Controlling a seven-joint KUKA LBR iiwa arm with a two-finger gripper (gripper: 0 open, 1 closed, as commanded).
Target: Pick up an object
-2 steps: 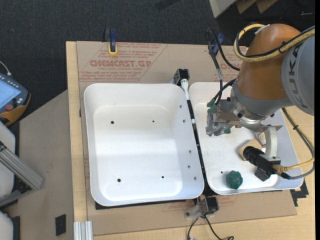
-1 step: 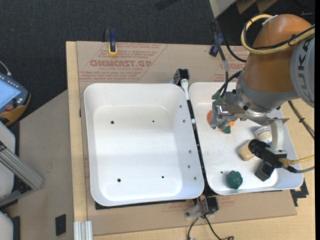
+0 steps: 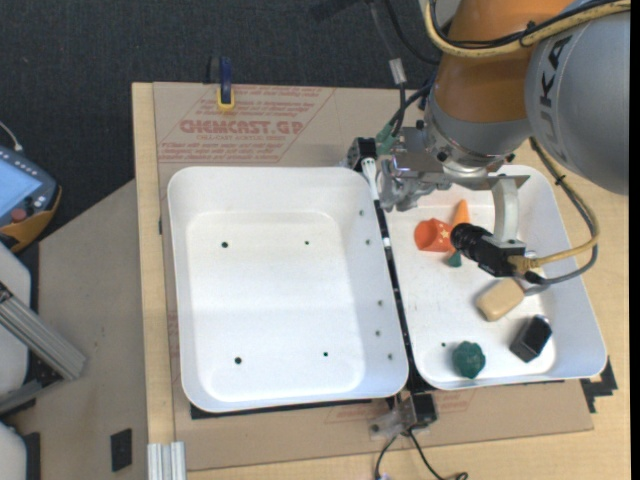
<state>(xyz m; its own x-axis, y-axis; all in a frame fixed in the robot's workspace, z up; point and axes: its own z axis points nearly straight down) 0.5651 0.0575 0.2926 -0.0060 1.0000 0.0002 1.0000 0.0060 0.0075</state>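
Brown cardboard sheet point(image 3: 280, 438) along the bottom of frame, carrying both bins. Right shallow white plastic bin point(image 3: 430, 308) holds all the pick candidates. Dark teal rounded lump point(image 3: 467, 358) is nearest, by the bottom rim. Black rectangular block point(image 3: 531, 338) sits just right of it, tilted, near the bottom right corner. Tan oblong block point(image 3: 498, 300) is just above those two, lying at a slant, apart from both. Further up, mid-bin: small green piece point(image 3: 453, 259), too small to identify, just below a crumpled orange-red lump point(image 3: 433, 235). Small orange cone-like piece point(image 3: 460, 211) is up and right of that lump, close, can't tell if touching. Left shallow white plastic bin point(image 3: 270, 288) sits edge to edge with the right one, with a few small dark dots on its floor. Two-finger gripper point(image 3: 398, 186) is over the upper left corner of the right bin, at the seam between bins, up and left of the orange-red lump. Gripper state: cannot tell, tip is lost in wrist hardware. Grey arm point(image 3: 590, 88) with orange band point(image 3: 500, 28) enters from upper right. Blue and yellow clamp point(image 3: 224, 80) on the cardboard's top edge, upper left of centre.
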